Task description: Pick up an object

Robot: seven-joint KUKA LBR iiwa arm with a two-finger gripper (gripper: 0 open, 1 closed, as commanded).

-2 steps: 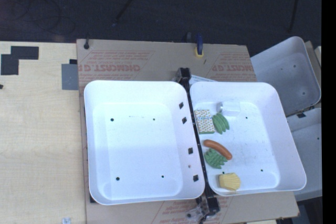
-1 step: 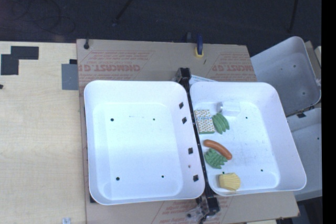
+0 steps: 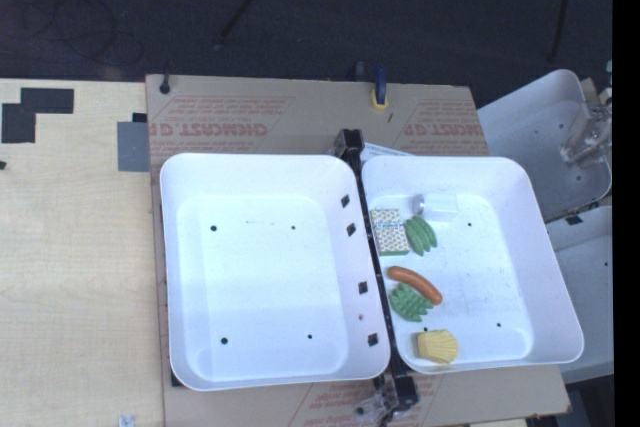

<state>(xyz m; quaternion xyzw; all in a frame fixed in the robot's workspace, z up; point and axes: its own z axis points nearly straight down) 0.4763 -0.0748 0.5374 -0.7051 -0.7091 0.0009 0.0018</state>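
— Gripper [image 3: 588,137] sat way over at the right side of the view, past the far wall of the right bin [image 3: 540,215]. It looked small and blurry there. It held nothing that I could see.

— Was it open or shut?

— I could not tell. It was too fuzzy.

— Where were the toys?

— All in the right bin, bunched up by the wall it shares with the left bin [image 3: 255,170]. So they lay to the left of the gripper in the view, across most of that bin, and lower down too.

— Which toys?

— A red toy sausage [image 3: 414,284] lay about in the middle of the bunch. A green leafy toy [image 3: 408,303] touched it just below. Higher up lay a little checked block [image 3: 388,232], with another green toy [image 3: 421,235] right beside it. A small white thing [image 3: 435,206] lay just above those. A yellow lump [image 3: 437,346], maybe corn, sat alone near the bottom wall.

— Which way did the sausage point?

— It ran on a slant, from upper left down to lower right.

— So what did the arm need to do?

— I think it had to reach left over the bin, then come down. The yellow lump looked easiest, as nothing touched it.
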